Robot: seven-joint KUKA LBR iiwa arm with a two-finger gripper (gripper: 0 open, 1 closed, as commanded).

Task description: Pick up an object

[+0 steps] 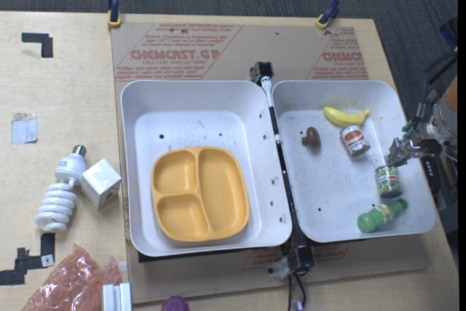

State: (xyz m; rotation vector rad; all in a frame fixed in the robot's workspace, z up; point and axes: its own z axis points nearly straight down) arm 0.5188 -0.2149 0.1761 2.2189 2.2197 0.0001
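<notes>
The right bin (pixel 328 218) holds a yellow banana (pixel 346 115), a small red-and-white can (pixel 354 140), a brown lump (pixel 312 138), a green-labelled jar (pixel 389 180) and a green bottle (pixel 380 215) lying on its side. My gripper (pixel 405 149) hangs at the right rim of this bin, just above and to the right of the green-labelled jar and to the right of the can. Nothing shows in its grasp. The arm behind it runs off the right edge.
A yellow divided plate (pixel 199 193) lies in the left bin (pixel 182 102). On the bench to the left are a spiral light bulb (pixel 57 193), a white cube (pixel 100 182) and a pink mesh bag (pixel 69 280). Two blue clamps (pixel 113 7) hold the cardboard at the back.
</notes>
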